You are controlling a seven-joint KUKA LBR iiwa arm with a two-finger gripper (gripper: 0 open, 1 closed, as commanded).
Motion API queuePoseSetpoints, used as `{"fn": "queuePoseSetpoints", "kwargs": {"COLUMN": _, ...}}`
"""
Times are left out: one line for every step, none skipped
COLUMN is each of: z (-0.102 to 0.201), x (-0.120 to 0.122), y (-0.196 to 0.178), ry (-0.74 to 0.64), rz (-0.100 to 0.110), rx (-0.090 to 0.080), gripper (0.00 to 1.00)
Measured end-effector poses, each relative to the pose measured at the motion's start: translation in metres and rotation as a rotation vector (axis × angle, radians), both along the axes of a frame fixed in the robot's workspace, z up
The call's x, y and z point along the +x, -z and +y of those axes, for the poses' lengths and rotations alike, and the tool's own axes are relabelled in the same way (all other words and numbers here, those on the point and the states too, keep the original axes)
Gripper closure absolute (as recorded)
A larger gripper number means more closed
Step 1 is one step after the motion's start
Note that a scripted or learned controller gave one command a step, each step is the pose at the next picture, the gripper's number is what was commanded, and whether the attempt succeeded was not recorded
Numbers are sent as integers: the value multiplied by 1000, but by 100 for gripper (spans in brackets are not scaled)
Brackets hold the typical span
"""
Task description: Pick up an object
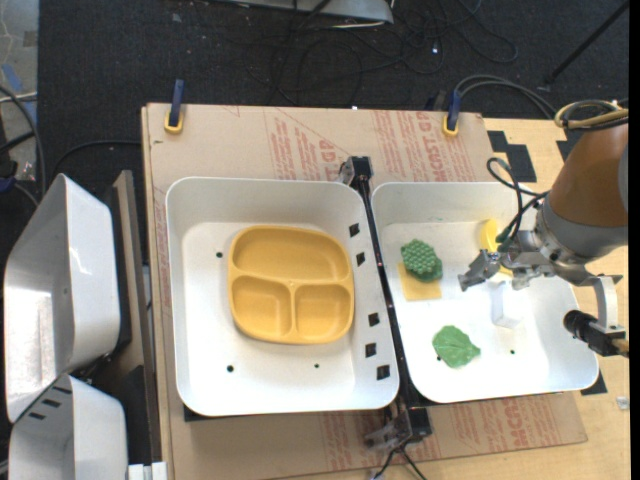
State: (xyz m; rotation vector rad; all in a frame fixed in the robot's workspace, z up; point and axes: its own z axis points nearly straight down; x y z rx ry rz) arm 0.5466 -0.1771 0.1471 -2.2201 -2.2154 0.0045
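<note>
End effector (497,268) sits over the right bin (560,368), at the right of the frame, above the bin's upper middle floor. From my station I cannot tell its state. Nothing is visibly gripped. I see the grey arm with its orange band (590,183) entering from the right edge of the frame.

Contents of the right bin, as I read them:
- A green bumpy object (421,258) lies in the upper left part of the bin, resting on the top of a flat yellow square (422,286).
- A green leafy object (455,347) lies lower, toward the bin's bottom centre, apart from the other pieces.
- A small yellow object (489,234) sits just above the end effector, partly hidden by it.
- A pale clear piece (504,308) lies just below the end effector; I cannot identify it.

Left bin (200,368) occupies the centre of the frame and holds a yellow divided tray (292,282), lying flat in its middle. Both bins rest on a cardboard-covered table (300,133).
</note>
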Motion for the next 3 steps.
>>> {"fn": "queuePoseSetpoints", "kwargs": {"z": -2, "x": 6, "y": 30, "ry": 0, "rz": -23, "rx": -8, "gripper": 0}}
{"fn": "queuePoseSetpoints", "kwargs": {"z": -1, "x": 5, "y": 23, "ry": 0, "rz": -22, "rx": -7, "gripper": 100}}
{"fn": "queuePoseSetpoints", "kwargs": {"z": 2, "x": -1, "y": -36, "ry": -5, "rz": -9, "rx": -3, "gripper": 100}}
